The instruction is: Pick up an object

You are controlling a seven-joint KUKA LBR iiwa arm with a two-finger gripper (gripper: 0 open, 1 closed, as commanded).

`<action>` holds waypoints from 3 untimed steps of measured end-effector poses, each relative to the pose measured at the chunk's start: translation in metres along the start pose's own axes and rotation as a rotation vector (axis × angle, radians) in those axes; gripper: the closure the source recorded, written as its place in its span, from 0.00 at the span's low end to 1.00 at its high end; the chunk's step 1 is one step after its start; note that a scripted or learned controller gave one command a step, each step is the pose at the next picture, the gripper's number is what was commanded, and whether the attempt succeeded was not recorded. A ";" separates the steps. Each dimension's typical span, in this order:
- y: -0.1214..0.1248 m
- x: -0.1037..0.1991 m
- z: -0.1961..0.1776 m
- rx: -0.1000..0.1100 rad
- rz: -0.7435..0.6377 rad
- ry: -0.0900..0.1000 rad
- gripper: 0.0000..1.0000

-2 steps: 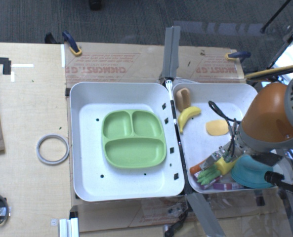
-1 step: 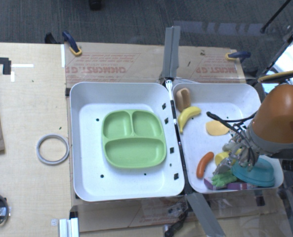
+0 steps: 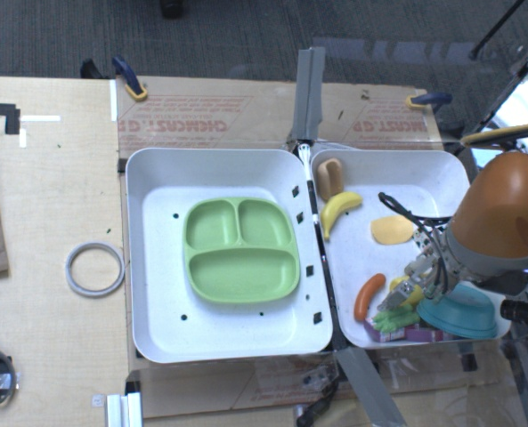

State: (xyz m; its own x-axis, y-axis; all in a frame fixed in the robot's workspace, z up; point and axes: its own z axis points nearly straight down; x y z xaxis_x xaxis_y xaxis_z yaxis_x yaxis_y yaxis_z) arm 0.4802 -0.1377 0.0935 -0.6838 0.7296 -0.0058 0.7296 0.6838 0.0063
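Three-section smooth green tray [image 3: 241, 249]; curved banana [image 3: 338, 210]; claw [image 3: 412, 285] grip unreadable

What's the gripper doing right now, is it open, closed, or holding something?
Gripper: low in the right bin, down among the toy pile near the teal bowl; open or closed cannot be told, and no object is visibly held.

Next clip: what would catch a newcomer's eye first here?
The green tray lying alone in the left bin. Then the arm's orange band at the right, with the gripper low in the right bin over a clutter near a teal bowl; a banana lies farther back.
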 end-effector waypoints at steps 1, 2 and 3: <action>0.035 0.006 0.001 0.002 -0.288 0.003 0.00; 0.053 0.012 0.001 0.004 -0.099 0.004 0.00; 0.045 0.018 -0.003 -0.007 -0.315 -0.013 0.00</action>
State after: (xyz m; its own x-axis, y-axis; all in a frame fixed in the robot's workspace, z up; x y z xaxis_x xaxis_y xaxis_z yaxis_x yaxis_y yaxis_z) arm 0.5005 -0.0937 0.0963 -0.8758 0.4823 -0.0211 0.4822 0.8760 0.0091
